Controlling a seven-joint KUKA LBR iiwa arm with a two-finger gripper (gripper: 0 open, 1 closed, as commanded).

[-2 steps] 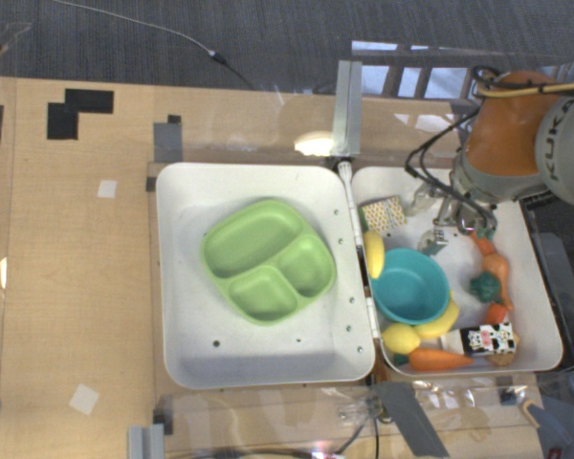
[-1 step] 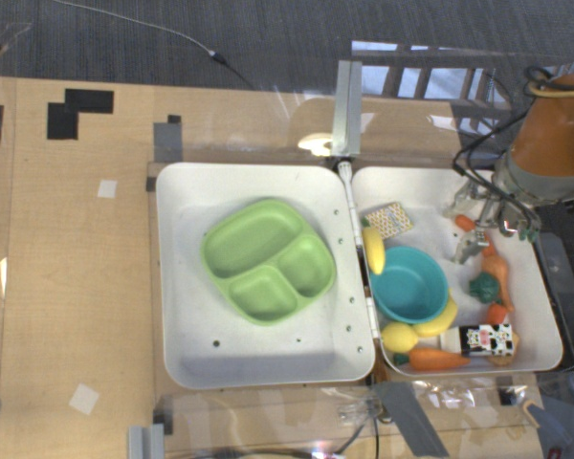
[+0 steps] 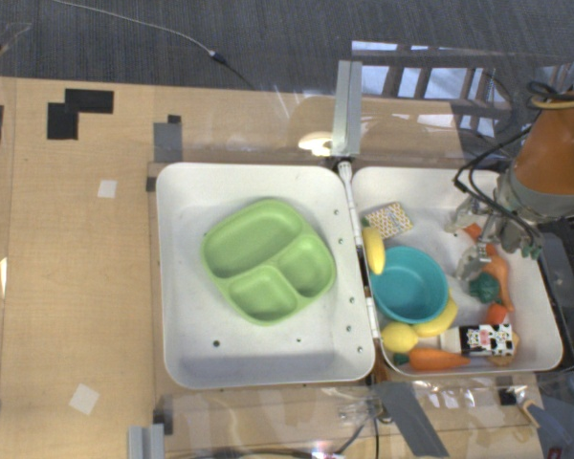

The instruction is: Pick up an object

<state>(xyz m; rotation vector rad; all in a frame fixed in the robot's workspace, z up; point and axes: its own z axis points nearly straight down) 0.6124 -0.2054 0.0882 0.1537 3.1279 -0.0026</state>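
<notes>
Pale wooden surface (image 3: 67, 285) carries two shallow white bins side by side under dark carpet at the top of the view. Left bin (image 3: 187, 352) holds a green divided plate (image 3: 268, 259) lying flat near its middle. Right bin (image 3: 545, 347) is crowded: a teal bowl (image 3: 408, 283) sits upright near the divider, a banana (image 3: 372, 249) lies just beside the bowl's left rim, a lemon (image 3: 399, 337) touches the bowl's near side, a carrot (image 3: 438, 359) lies along the near wall, a small cow-patterned carton (image 3: 486, 339) rests beside it, and a patterned packet (image 3: 389, 220) sits toward the far wall. At the right side, the tool (image 3: 480, 254) hangs low over an orange carrot (image 3: 498, 275) with a green top, which lies against the right wall; this carrot looks like the likely target. Whether the tool is spread or pressed together cannot be told, and nothing is visibly pinched. The carrot appears to be a light, stiff plastic toy with a smooth, tapering skin, so it may slip toward its thin end; a hold across the thicker middle, square to its length, seems best, though the nearby wall leaves little room.
</notes>
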